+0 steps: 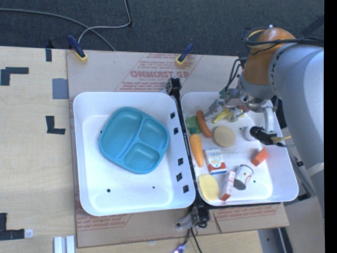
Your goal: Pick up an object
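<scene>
Hand [227, 111] seemingly over right bin [274, 191]

Blue plate [134, 139] in left bin [84, 157]; arm's jaws [227, 111] low over right bin's [279, 186] toy food

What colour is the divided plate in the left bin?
Light blue plate, clearest in the camera view.

Both white bins [87, 141] look like smooth, faintly glossy plastic, the blue divided plate [134, 139] in the left one matt plastic, and under them lies printed brown cardboard [152, 73] (flat, dull) on a pale wood-grain bench [31, 183], with dark carpet-like floor [174, 9] along the top of the frame.
</scene>
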